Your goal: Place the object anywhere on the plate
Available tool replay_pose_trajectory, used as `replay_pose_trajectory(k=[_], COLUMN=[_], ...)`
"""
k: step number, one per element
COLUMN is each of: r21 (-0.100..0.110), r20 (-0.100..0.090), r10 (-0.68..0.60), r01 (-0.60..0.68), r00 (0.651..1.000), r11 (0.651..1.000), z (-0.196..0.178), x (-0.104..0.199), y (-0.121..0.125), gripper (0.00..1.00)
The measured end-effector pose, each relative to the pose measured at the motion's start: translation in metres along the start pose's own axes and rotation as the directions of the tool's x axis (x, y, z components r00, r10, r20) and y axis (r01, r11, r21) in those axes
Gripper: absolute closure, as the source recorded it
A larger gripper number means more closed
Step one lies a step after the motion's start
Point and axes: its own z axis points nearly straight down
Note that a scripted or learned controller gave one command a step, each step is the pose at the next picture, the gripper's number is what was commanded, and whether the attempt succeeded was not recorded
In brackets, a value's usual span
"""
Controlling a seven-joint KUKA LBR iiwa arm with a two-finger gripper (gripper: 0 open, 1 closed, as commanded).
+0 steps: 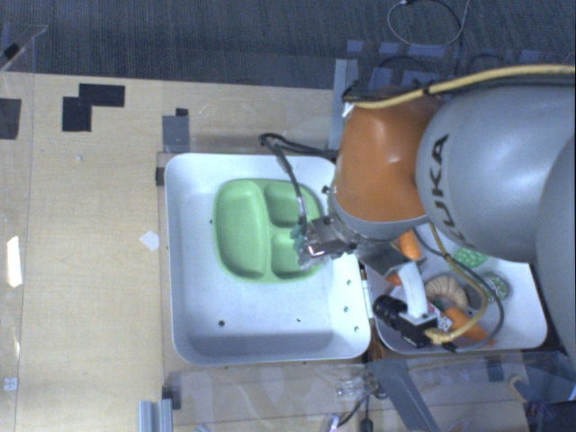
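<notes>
My gripper hangs over the right part of the green, three-compartment plastic plate, which lies in the left shallow white bin. From this slanted overhead angle I cannot tell how my hand is set or whether anything sits in it; the metal parts at the tip blur together against the plate's divider. My grey arm with its orange band reaches in from the right and covers much of the right white bin.

The plate sits toward the far side of its bin, its large compartment on the left and two smaller compartments on the right, under my hand. A black cable runs from the far edge of the bin down toward my wrist.

In the right bin, below my arm, lies a cluster of small things: a tan, ridged round item, an orange piece, and a green patterned piece. Which one is the task's object I cannot tell.
</notes>
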Motion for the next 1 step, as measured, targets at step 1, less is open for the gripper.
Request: replay_pose_trajectory(k=[1], r21=[0.0], r20=[0.0], r10=[0.001], r01=[-0.001], r00=[1.0], r11=[1.0], z=[-0.0002], x=[-0.0004], y=[0.0], gripper=[0.0])
